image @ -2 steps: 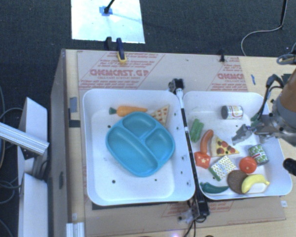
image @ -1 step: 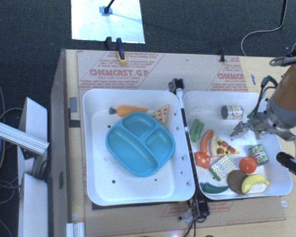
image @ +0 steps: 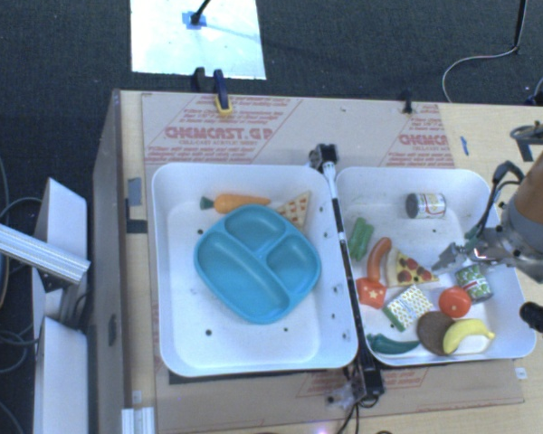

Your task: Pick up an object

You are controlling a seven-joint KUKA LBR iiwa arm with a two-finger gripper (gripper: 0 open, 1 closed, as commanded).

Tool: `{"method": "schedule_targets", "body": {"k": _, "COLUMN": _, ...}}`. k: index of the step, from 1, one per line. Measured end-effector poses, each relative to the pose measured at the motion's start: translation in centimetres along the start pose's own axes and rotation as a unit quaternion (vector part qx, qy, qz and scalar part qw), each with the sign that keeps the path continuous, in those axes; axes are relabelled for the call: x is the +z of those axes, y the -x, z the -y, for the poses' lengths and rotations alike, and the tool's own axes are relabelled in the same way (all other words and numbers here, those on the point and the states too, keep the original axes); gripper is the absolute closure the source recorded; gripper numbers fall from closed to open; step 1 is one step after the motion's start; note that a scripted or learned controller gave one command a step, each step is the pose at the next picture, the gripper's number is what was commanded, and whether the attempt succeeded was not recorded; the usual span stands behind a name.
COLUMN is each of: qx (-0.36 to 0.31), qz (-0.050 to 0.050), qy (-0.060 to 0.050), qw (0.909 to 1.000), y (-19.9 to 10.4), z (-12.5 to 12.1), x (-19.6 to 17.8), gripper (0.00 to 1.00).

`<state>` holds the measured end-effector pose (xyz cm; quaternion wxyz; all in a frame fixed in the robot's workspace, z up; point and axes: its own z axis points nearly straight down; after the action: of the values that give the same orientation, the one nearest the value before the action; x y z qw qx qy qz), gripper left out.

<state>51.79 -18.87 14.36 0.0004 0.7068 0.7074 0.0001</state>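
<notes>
Over right bin [image: 478, 188], gripper [image: 469, 256] beside green can [image: 473, 281], tomato [image: 454, 302] near

Even overhead light, soft shadows, glare on the white sheet [image: 197, 23]

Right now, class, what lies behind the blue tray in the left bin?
Behind the blue tray lie a carrot and a pizza slice. The tray's rim covers the slice's lower edge.

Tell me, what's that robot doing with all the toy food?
The grey arm's gripper is down in the right white bin, among pretend food: a small green can, a red tomato, a yellow banana. It is trying to pick something up; nothing looks lifted yet. The left white bin holds a blue divided plate and an orange carrot.
</notes>
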Motion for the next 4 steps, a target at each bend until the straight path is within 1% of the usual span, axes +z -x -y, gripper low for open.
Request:
{"method": "schedule_targets", "body": {"k": 1, "qx": 0.0, "qz": 0.0, "qy": 0.0, "qw": 1.0, "y": -0.5, "z": 1.1, "x": 1.8, "gripper": 0.0}}
{"method": "schedule_targets", "body": {"k": 2, "qx": 0.0, "qz": 0.0, "qy": 0.0, "qw": 1.0, "y": -0.4, "z": 3.1, "x": 0.1, "gripper": 0.0}}
{"method": "schedule_targets", "body": {"k": 3, "qx": -0.001, "qz": 0.0, "qy": 0.001, "qw": 1.0, "y": -2.3, "z": -1.8, "x": 4.6, "gripper": 0.0}}
{"method": "schedule_targets", "body": {"k": 4, "qx": -0.002, "qz": 0.001, "qy": 0.003, "qw": 1.0, "y": -0.5, "z": -5.3, "x": -14.8, "gripper": 0.0}}
